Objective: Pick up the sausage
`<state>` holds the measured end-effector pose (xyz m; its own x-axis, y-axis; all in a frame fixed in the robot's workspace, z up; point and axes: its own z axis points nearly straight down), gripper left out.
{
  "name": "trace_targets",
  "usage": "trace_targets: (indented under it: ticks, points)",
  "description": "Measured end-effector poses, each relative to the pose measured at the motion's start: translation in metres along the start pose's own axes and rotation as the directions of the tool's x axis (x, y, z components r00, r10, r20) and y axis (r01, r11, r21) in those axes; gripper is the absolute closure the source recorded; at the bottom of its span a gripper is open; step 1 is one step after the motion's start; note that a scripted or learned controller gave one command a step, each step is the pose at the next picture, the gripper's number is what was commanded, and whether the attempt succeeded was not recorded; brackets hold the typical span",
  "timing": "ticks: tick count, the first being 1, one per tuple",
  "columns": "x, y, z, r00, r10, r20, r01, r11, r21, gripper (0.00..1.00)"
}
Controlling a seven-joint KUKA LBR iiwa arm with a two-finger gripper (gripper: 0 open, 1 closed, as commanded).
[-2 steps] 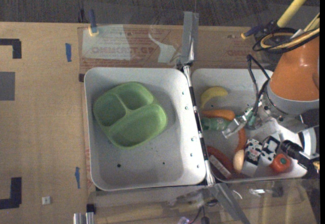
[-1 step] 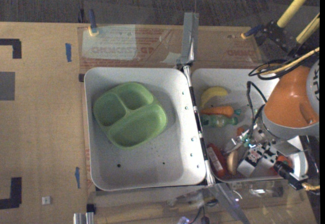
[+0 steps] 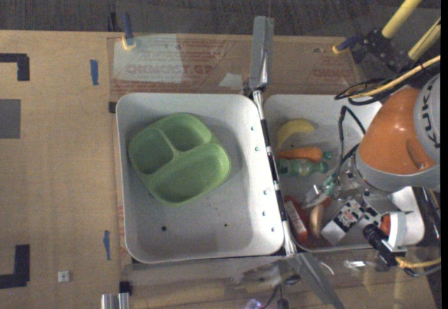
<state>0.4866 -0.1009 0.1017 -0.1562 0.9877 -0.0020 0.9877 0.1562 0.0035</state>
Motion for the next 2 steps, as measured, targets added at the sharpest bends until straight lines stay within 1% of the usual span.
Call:
trace_targets:
  ticks: [1,2]
  points:
    - [-0.001,0.000,-0.010,1.000,0.002,0.000,-0.002,1.000,-0.002,1.00]
    - [0.065,0.078,-0.082,0.945,0.327,0.000,-0.327,0.945,0.004,1.00]
